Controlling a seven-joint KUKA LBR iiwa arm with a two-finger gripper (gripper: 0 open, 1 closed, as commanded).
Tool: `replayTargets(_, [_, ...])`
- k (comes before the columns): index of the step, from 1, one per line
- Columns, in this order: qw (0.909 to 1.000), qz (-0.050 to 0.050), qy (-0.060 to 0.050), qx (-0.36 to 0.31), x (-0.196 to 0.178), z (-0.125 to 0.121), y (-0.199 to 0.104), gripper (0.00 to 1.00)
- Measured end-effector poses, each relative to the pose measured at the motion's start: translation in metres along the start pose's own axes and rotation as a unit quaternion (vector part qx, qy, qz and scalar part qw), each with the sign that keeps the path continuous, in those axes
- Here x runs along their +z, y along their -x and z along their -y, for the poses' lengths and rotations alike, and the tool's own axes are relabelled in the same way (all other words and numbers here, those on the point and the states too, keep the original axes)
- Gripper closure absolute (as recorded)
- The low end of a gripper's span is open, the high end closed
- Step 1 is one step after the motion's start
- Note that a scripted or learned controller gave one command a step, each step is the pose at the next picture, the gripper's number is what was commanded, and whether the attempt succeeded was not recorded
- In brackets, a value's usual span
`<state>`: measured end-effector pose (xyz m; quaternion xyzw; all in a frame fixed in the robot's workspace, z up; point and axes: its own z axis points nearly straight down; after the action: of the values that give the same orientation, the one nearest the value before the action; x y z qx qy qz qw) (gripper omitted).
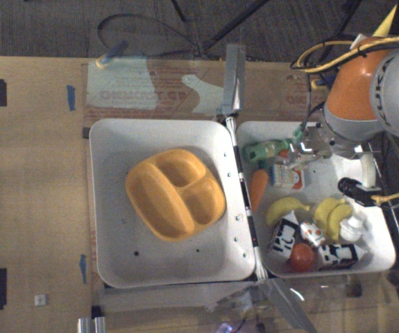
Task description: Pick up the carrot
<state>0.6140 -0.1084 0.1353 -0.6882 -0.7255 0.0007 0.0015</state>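
Note:
The carrot is orange and lies lengthwise against the left wall of the right bin, its narrow end pointing toward the front. My gripper hangs over the back of that bin, up and to the right of the carrot and apart from it. It is over a small red and white carton and beside a green bottle. The grey arm with its orange band comes in from the right.
Two bananas, a red tomato, a white bottle and black and white cartons crowd the right bin's front. The left bin holds a yellow divided plate.

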Motion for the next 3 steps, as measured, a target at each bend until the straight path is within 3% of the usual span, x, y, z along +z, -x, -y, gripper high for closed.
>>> replayTargets(1, [0.9753,0.001,0.002,0.221,-0.057,0.034,-0.003,1.00])
replayTargets(2, [0.9972,0.000,0.001,-0.075,-0.049,0.039,-0.029,1.00])
replayTargets(3, [0.9485,0.002,0.004,-0.317,-0.116,0.082,-0.005,1.00])
